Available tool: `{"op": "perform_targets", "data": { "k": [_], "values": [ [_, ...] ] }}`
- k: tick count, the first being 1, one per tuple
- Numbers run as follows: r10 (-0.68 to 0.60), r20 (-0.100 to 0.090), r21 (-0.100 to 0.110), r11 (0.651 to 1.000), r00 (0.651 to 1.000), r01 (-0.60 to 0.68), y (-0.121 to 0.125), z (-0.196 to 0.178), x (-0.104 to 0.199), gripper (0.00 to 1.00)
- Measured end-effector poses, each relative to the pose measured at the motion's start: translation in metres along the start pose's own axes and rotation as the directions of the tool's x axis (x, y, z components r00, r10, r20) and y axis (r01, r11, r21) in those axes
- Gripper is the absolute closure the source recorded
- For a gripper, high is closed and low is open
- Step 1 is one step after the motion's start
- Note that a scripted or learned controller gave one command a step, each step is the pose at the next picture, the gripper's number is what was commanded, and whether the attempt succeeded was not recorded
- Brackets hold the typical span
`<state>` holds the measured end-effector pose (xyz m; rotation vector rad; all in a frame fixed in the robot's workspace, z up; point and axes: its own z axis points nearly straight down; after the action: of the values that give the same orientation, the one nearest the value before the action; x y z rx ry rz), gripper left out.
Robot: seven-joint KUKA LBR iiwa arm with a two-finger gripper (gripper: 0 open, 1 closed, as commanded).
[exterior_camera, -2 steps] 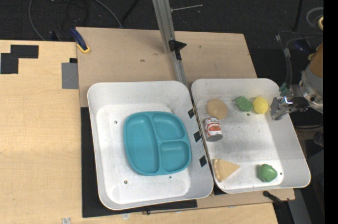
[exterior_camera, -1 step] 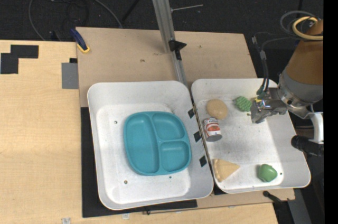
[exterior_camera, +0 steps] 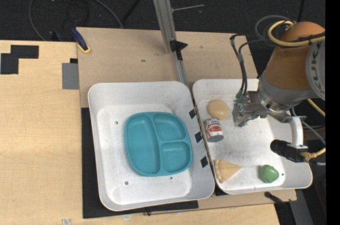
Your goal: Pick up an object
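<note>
White bins (exterior_camera: 106,176) — teal tray (exterior_camera: 158,143) | wooden bench (exterior_camera: 37,128) | black floor — cables (exterior_camera: 58,1)

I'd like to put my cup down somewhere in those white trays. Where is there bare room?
Left bin: bare strips around the blue divided plate. Right bin: a bare patch between the small can, the wedge and the green object. Crowded near the gripper and the tan roll.
</note>
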<state>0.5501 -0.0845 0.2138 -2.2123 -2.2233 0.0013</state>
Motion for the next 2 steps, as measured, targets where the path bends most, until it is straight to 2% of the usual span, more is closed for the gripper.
{"op": "perform_targets", "data": {
  "k": [1,2],
  "values": [
    [0.001,0.001,0.001,1.0,1.0,-0.001,-0.003,0.003,0.059,1.0],
    [-0.001,0.001,-0.002,1.0,1.0,0.001,0.009,0.004,0.118,1.0]
  ]
}}
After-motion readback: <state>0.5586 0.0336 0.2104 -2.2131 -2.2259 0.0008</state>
